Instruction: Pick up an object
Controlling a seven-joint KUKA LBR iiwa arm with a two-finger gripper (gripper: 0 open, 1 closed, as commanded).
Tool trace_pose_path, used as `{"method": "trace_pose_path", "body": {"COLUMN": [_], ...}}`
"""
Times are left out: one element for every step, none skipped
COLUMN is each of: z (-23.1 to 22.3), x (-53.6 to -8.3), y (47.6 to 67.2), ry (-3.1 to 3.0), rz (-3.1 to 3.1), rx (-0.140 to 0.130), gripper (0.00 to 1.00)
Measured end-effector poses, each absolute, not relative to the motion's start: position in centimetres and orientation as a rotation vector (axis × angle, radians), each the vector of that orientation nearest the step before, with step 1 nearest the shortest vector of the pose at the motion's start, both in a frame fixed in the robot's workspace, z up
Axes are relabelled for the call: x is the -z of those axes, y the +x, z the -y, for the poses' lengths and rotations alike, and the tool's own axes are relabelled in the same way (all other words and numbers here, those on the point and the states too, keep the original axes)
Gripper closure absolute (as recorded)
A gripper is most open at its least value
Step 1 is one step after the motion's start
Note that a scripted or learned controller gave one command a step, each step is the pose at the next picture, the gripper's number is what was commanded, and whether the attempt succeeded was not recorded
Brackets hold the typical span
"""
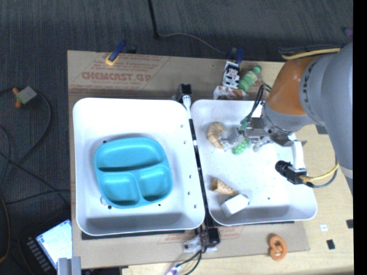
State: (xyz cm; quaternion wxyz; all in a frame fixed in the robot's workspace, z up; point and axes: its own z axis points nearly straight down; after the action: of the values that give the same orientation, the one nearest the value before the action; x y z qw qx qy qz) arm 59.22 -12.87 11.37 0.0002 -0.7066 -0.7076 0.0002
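Note:
My gripper [246, 138] is low over the upper middle of the right bin [298, 208], and the grey arm with its orange band reaches in from the right. A small green object [240, 148] lies right under the gripper's tip, partly covered by it. Just to the left rests a tan, rounded object [216, 133]. Lower in the same bin lie a second tan piece [221, 185] and a white block [235, 204], close together near the front wall.
The left bin [86, 171] holds a blue divided tray [133, 171]. Behind the right bin, a small box and a green toy [241, 79] stand on the board. An orange ring [277, 246] lies on the bench in front. A yellow-tipped cable [312, 179] hangs by the arm.

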Motion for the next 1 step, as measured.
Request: {"method": "trace_pose_path", "body": {"z": [10.04], "x": [-8.80], "y": [61.64], "ry": [-2.223], "rz": [2.225], "rx": [0.001], "gripper": [0.00]}}
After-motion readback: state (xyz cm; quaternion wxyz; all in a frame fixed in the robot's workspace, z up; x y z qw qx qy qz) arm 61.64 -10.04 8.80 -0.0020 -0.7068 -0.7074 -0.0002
